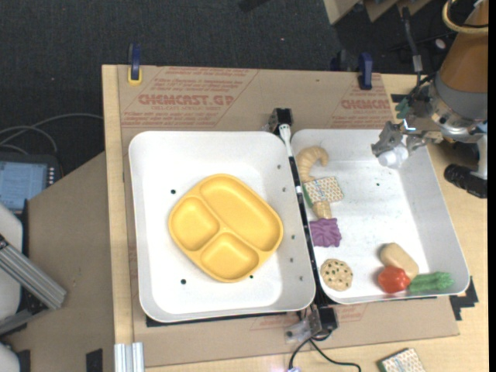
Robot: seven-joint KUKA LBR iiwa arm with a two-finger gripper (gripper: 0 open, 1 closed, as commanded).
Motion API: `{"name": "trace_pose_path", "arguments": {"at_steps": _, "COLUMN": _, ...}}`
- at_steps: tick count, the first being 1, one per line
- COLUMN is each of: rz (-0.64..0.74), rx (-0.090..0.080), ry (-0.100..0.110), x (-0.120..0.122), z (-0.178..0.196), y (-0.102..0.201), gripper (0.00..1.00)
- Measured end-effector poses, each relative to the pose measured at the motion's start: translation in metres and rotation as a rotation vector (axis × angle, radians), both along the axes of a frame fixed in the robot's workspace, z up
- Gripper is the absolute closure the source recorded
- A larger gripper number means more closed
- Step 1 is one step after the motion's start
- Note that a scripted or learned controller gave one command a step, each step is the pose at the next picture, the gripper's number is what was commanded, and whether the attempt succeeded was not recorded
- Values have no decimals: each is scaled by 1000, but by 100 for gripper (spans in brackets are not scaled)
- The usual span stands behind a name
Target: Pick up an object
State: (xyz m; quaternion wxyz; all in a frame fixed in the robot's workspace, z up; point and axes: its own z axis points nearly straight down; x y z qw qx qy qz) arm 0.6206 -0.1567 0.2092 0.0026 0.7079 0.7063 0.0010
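My silver two-finger gripper (390, 150) hangs over the top right part of the right white bin (434, 208). I cannot tell how it is set, and I see nothing in it. Well below it, near the bin's bottom edge, lie a tan potato-shaped toy (398, 256), a round red tomato toy (393, 280) and a green leafy toy (431, 282), close together. Along the bin's left side sit a curved tan croissant toy (313, 158), a purple lumpy toy (325, 232) and a round spotted cookie toy (336, 273). The left white bin (155, 177) holds a yellow plastic plate with three parts (225, 227)
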Motion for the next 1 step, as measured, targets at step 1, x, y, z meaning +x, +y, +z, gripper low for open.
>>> {"name": "trace_pose_path", "arguments": {"at_steps": 1, "rz": 8, "rx": 6, "ry": 11, "x": -23, "z": -26, "y": 86, "gripper": 100}}
